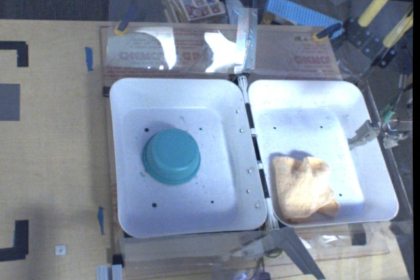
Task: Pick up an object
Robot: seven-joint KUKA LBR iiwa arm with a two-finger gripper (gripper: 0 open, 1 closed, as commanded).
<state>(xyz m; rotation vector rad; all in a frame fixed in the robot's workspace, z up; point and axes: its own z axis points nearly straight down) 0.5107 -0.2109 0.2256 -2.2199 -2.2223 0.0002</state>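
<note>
One bowl (172, 155), one cloth (303, 185)

At the right edge, beside the right bin (367, 108), a small piece of metal hardware (377, 133) is showing blurred and partly cut off by the frame, so it is not telling whether it belongs to the hand. The tan cloth (303, 185) is covering the bin floor beneath it. The teal bowl (172, 155) is sitting upside down in the left bin (125, 101), hiding its inside. Clutter (197, 0) beyond the worktop (52, 141) is running off the top edge, too small to read.
</note>
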